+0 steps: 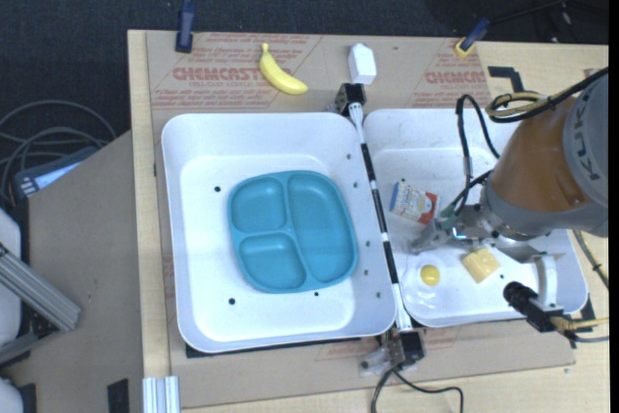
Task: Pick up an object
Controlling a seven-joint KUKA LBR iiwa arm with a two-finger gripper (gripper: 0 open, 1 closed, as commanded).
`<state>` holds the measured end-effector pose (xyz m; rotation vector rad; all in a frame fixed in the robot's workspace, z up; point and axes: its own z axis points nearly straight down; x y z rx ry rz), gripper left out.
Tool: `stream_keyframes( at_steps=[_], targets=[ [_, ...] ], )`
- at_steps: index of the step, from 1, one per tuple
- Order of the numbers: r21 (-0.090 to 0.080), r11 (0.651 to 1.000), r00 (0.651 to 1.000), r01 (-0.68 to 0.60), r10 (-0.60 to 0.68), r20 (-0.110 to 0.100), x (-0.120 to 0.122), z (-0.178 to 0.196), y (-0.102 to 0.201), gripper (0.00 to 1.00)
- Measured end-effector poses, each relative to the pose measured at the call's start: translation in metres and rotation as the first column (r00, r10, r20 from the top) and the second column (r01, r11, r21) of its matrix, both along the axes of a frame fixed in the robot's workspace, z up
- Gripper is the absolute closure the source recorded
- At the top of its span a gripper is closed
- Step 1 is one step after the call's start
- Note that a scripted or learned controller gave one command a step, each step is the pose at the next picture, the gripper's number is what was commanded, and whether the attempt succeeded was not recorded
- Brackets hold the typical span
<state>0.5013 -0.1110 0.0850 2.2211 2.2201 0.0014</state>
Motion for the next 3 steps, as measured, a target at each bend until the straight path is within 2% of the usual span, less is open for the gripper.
stream_keyframes(
  at_steps=[1, 2, 3],
  targets=[
    [0.000, 1.000, 1.000, -0.001, 0.001, -0.001, 0.068, 0.000, 0.008, 0.00],
    [-0.001, 1.000, 1.000, -0.001, 0.001, 0.001, 0.068, 0.009, 0.008, 1.00],
    [0.001, 1.000, 1.000, -0.002, 0.002, 0.000, 0.075, 0.115, 0.070, 1.00]
  ],
)
